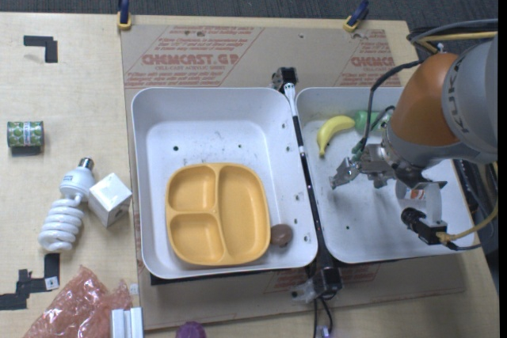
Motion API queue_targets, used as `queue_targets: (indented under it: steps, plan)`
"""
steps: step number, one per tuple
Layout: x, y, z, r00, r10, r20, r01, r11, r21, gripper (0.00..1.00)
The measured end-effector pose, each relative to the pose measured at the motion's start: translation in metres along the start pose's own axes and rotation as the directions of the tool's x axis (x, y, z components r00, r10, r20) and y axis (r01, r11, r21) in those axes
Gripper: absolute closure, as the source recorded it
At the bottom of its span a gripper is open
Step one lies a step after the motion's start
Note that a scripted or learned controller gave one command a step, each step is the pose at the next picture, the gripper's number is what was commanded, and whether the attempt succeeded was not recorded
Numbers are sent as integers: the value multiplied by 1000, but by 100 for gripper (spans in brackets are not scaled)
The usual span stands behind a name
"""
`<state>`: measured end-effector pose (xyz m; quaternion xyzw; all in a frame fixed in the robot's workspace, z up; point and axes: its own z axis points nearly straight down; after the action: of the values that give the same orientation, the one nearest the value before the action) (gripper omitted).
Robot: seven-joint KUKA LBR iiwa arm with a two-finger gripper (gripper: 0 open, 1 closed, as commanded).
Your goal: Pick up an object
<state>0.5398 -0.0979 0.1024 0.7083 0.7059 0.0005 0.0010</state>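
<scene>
A yellow banana (pixel 333 131) lies at the back of the right bin (pixel 348 241), with a green object (pixel 367 119) just behind it, partly hidden by the arm. My gripper (pixel 346 172) hovers low over the right bin's middle, a little in front of the banana, fingers pointing left. Nothing shows between the fingers. In the left bin (pixel 158 123) rests a yellow three-compartment plate (pixel 218 213), and a small brown round object (pixel 280 234) sits by its right edge.
Outside the bins on the left lie a spiral light bulb (pixel 65 211), a white cube (pixel 110 198), a green can (pixel 24 135) and a pink mesh bag (pixel 75 306). A black divider clamp (pixel 287 80) sits between the bins.
</scene>
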Motion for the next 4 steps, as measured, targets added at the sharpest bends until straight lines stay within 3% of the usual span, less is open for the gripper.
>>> queue_targets:
  steps: [1, 2, 3, 4]
  plan:
    - [1, -41, 10, 1000, -2, -1, 2, 1000, 2, 0]
    - [1, -39, 0, 1000, 0, 0, 0, 1000, -1, 100]
    - [-6, 29, 10, 1000, -5, 1, 5, 1000, 1, 100]
    - [-41, 94, 10, 1000, -6, 1, 6, 1000, 1, 100]
